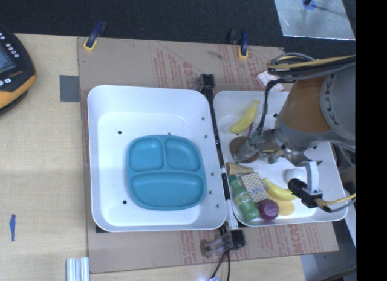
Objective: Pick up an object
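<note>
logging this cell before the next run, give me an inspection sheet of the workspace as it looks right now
surface: wooden bench with a brown board under two white bins; left bin, right bin.
job's things: in the right bin, a yellow banana-shaped piece near the back; a second yellow piece, a purple round item, a green item and a patterned packet bunched at the front.
clutter: blue divided plate in the left bin.
end effector: low over the right bin's middle; finger state not discernible.
cables: bundle over the arm; thin wire at the bin's right edge.
surroundings: orange and black handheld unit at the left edge; clamps on the board's far edge.
</note>
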Robot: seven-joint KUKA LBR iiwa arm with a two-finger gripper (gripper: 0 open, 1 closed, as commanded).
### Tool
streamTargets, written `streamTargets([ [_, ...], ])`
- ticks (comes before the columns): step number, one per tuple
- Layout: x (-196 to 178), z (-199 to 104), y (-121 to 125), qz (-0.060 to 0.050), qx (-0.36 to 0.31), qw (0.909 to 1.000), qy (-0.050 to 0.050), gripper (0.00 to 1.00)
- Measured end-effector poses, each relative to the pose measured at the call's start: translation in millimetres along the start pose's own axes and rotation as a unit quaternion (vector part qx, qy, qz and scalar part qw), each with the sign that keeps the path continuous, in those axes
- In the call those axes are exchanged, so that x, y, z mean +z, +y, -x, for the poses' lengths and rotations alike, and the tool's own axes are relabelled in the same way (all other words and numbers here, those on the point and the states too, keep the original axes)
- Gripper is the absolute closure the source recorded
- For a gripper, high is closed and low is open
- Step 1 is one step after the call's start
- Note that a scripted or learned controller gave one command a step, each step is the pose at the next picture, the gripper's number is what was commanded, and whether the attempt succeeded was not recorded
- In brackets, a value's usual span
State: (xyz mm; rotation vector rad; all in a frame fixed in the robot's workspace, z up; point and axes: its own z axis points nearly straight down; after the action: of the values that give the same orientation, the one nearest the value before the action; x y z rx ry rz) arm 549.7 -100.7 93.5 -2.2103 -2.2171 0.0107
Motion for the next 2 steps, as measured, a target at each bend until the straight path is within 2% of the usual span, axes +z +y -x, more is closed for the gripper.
streamTargets([
  [1,0.6,-2.7,108.0,0.002,-0.003,1.0,-0.001,0.0],
  [2,1.4,14.5,49.6,0.002,0.001,1.0,-0.001,0.0],
])
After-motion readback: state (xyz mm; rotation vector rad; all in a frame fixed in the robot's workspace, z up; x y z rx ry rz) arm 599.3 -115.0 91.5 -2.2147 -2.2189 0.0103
